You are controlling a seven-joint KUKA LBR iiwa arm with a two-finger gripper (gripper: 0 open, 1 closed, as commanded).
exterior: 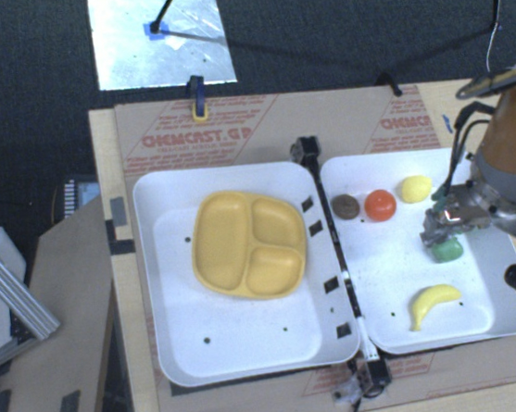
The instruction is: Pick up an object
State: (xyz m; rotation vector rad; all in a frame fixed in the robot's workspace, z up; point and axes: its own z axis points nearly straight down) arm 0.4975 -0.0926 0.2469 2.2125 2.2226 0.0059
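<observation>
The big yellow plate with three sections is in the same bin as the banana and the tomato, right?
Not quite. The camera view shows the yellow plate alone in the left bin. The banana and the tomato lie in the right bin, where the gripper is.

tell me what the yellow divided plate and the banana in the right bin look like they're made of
Yellow divided plate: looks like moulded plastic, matte to satin, with one even yellow colour, soft rounded compartment ridges and no bright glare.

Banana: probably a plastic or rubber toy, not real fruit; its colour is flat and uniform with no spots, and its shape is smooth and simplified. The view is too coarse to be sure.
</observation>
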